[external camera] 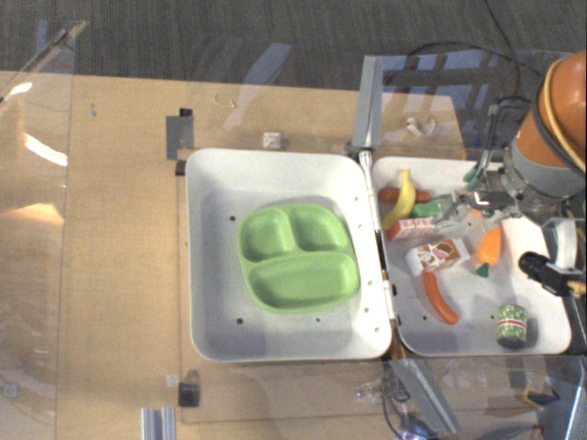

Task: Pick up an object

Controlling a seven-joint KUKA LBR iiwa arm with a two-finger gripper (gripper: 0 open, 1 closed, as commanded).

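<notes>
Since every toy lies flat on the floor of the right bin [550, 342], the pick looks to be at an early stage: nothing lifted, nothing carried. Landmark for these notes: the small carton [435, 255] near the middle of that bin.

- Arm [559, 126], grey with orange band, comes in over the bin's far right corner, up and right of the carton.
- Gripper [470, 198] sits low, just above the carton and slightly right. Its metal parts blur into the toys under it; whether it is spread or closed, and whether it has anything, cannot be told.
- Banana [398, 200] up and left of the carton, against the bin's left wall. A red-and-green piece [424, 209] lies between banana and gripper; identity unclear.
- Carrot [489, 247] to the right of the carton, close by.
- Sausage [439, 299] just below the carton, slanting down to the right.
- Small can with a green label [513, 325] well below and right of the carton.
- Green divided plate [298, 257] far left of the carton, alone in the left bin [211, 246].

Remaining, by my reading: close on one toy, most likely something near the gripper, then raise it.

Writing: the carton face is white with red and brown print, the can has a patterned label; neither is legible. No brand readable anywhere.
</notes>
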